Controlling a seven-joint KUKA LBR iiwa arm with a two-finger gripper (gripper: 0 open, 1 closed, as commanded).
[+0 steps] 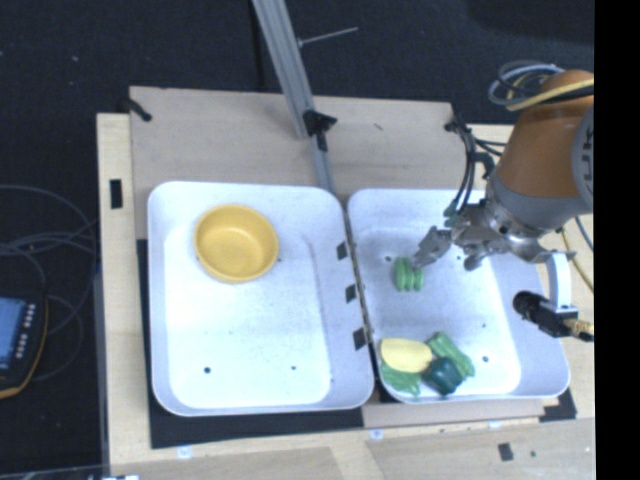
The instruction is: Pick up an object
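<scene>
In the right bin (497,320), a small green ribbed object (407,274) lies near the middle left. My gripper (446,257) hangs just to its right and slightly above, open, with nothing between its fingers. The left fingertip (423,259) is close to the green object's upper right edge. At the bin's front edge sits a cluster: a yellow object (403,353), a green piece (452,349) and a dark teal piece (442,375).
A yellow bowl (237,243) sits at the upper left of the left bin (250,348). A grey metal rail (285,53) slants down from the top to the divider between the bins. The grey and orange arm (545,168) covers the right bin's upper right.
</scene>
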